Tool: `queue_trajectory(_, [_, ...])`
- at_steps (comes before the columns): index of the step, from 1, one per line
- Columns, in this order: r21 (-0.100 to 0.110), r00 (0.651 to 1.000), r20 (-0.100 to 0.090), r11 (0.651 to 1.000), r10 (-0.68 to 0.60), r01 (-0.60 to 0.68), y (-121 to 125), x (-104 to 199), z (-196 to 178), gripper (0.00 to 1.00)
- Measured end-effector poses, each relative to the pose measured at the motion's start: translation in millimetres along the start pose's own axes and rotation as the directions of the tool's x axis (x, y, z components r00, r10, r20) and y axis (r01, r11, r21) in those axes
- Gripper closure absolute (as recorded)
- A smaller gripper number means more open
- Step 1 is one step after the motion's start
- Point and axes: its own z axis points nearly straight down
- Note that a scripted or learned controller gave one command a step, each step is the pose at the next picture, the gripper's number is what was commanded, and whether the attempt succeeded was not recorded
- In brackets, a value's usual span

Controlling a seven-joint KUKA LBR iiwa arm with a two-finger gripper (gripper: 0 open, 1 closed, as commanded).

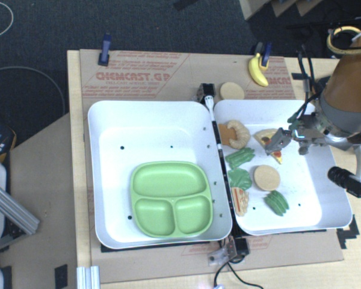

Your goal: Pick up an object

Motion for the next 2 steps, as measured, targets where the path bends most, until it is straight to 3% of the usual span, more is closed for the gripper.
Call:
queue_trajectory(1, [0.015,1.000,-0.003,1.000,0.006,-0.006,-55,-24,124,0.00])
queue_trajectory(2, [-0.003,1.000,0.002,1.000,0.002,-0.002,-49,-23,106,1.00])
